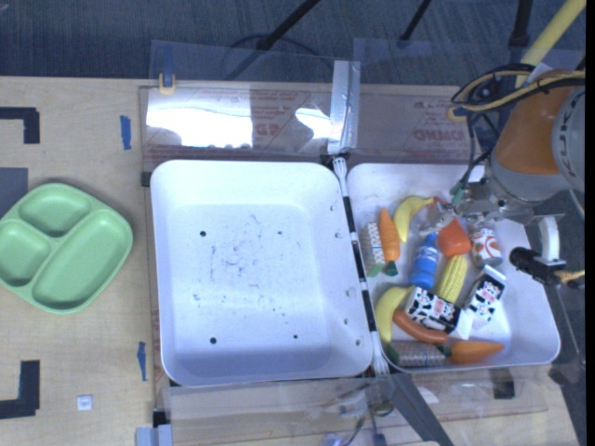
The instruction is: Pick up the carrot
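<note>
An orange carrot (388,234) with a green end lies near the left wall of the right bin (544,337), beside a yellow banana (410,214). A second orange carrot-like toy (476,348) lies at the bin's front edge. The gripper (472,208) hangs over the bin's upper right part, just above an orange toy (454,240) and to the right of the first carrot. No carrot is seen in its grasp.
The right bin is crowded: a blue bottle (426,260), corn (453,278), cow-patterned blocks (432,309), another banana (390,310). The left bin (251,268) adjoins it. A green divided plate (60,246) sits at the far left.
</note>
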`<state>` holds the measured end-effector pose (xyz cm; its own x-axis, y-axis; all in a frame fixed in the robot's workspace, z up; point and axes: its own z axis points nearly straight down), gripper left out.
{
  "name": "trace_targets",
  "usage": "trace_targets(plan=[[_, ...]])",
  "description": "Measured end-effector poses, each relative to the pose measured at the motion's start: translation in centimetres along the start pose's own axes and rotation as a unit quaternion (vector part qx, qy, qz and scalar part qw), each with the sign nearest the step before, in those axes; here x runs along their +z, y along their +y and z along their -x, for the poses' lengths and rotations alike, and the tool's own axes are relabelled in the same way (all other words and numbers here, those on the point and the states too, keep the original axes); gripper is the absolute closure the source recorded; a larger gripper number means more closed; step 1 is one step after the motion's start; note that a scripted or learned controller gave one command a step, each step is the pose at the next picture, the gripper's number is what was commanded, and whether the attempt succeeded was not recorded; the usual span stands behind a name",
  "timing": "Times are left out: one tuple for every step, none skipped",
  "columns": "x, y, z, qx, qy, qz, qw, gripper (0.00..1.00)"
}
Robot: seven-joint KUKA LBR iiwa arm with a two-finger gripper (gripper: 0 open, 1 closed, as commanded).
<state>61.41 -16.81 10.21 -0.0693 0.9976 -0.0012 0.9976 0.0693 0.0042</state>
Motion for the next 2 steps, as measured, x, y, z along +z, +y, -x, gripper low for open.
trace_targets(plan=[[-7.8,-1.7,-6.7,-0.005,0.0,-0.001,1.0,0.0],[-8.3,-3.4,-10.0,-0.09,0.001,-0.003,0.996,0.0]])
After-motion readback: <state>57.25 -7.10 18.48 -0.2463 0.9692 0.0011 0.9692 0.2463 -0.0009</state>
